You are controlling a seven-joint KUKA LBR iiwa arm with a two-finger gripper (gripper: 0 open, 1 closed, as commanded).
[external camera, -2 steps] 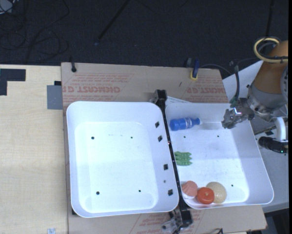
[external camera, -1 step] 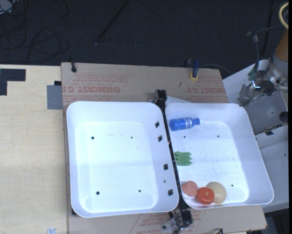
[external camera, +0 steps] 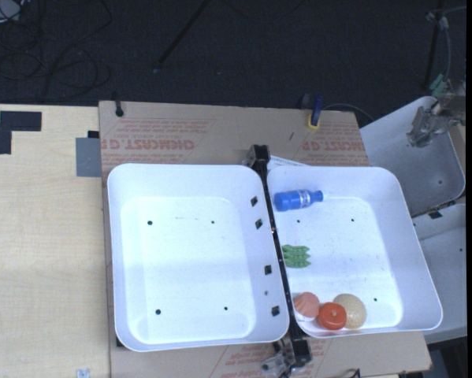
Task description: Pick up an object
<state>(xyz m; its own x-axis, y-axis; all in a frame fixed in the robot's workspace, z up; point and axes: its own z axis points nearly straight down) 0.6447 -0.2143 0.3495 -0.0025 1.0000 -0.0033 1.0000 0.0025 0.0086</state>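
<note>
Stuff you're picking from is all sitting in the view's right bin [external camera: 362, 258]: blue bottle [external camera: 297, 200] lying at the back, green toy [external camera: 296, 256] resting mid-left, red tomato [external camera: 332, 316] touching a beige ball [external camera: 351, 309] up front

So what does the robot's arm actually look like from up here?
Little detail can be made out. Near the right edge sits a small, dull grey metal piece, likely the gripper, with thin dark cables rising above it. It is too small and blurred to tell markings or finer shape.
</note>
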